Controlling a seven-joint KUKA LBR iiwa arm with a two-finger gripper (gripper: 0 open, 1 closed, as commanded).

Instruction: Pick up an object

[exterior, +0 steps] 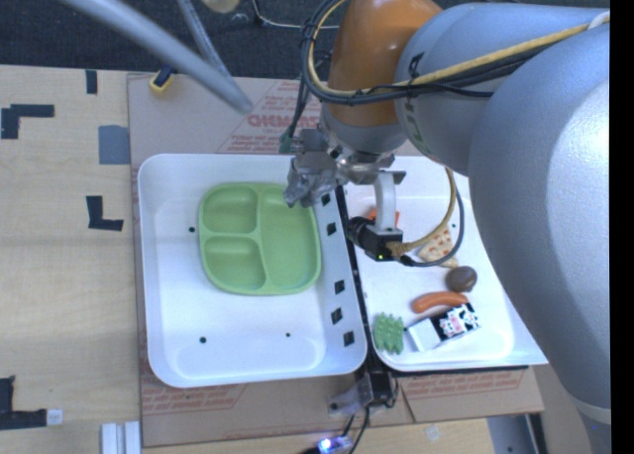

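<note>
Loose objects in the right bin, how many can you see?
4: a brown ball, an orange sausage, a black-and-white box and a green leafy piece. The arm may hide more.

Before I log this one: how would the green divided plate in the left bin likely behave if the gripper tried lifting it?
The green divided plate looks like rigid moulded plastic, so probably stiff and light. Lying flat in the left bin, its low rim offers little to pinch, so it may slip or tip.

divided plate (pixel 260 240) in left bin (pixel 163 274), toys (pixel 441 315) perhaps right

Green divided plate (pixel 261 240) flat in left bin, sausage (pixel 438 300), brown ball (pixel 461 278) right
</note>
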